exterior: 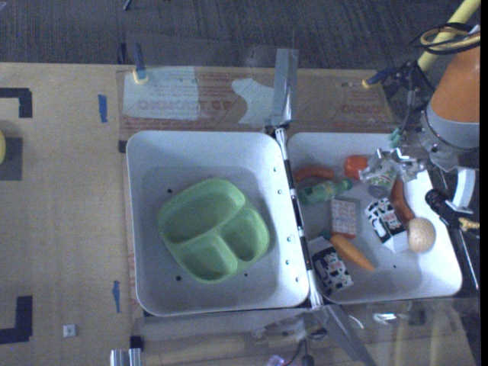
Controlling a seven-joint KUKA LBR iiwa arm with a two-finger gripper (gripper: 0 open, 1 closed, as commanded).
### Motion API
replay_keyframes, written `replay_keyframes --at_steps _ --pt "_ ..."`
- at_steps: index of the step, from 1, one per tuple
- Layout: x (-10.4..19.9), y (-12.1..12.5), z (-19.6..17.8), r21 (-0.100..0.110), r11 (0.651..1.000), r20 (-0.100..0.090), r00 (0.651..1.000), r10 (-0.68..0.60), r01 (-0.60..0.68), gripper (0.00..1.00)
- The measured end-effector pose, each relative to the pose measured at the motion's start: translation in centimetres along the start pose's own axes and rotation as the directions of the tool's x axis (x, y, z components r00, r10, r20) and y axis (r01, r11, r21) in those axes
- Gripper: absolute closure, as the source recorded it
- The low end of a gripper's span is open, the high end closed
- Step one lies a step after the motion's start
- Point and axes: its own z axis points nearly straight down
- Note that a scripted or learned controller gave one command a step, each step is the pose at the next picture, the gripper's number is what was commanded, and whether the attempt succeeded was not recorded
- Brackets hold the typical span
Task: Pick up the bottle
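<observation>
The small green plastic bottle lies on its side in the right-hand white bin, close against the wall shared with the left-hand bin, off to the left of the metal pincer and slightly lower. Whether the pincer is wide or narrow I cannot tell. The pincer hangs low over a whitish cup-like item, near the orange carrot-shaped toy and black-and-white carton. The bottle's spot beside the wall likely leaves little room for an approach. A green divided plate sits further left.
</observation>
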Motion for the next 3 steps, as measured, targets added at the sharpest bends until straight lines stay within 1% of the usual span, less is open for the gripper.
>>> replay_keyframes --at_steps 1,2,3 --pt "2.2 -0.3 -1.4 -0.002 0.997 0.001 0.997 0.074 -0.074 0.0" --pt "4.7 -6.7 9.8 -0.002 0.999 0.001 0.999 -0.038 0.038 0.0" --pt "6.1 -11.3 5.3 0.003 0.989 -0.001 0.989 0.149 -0.149 0.0"
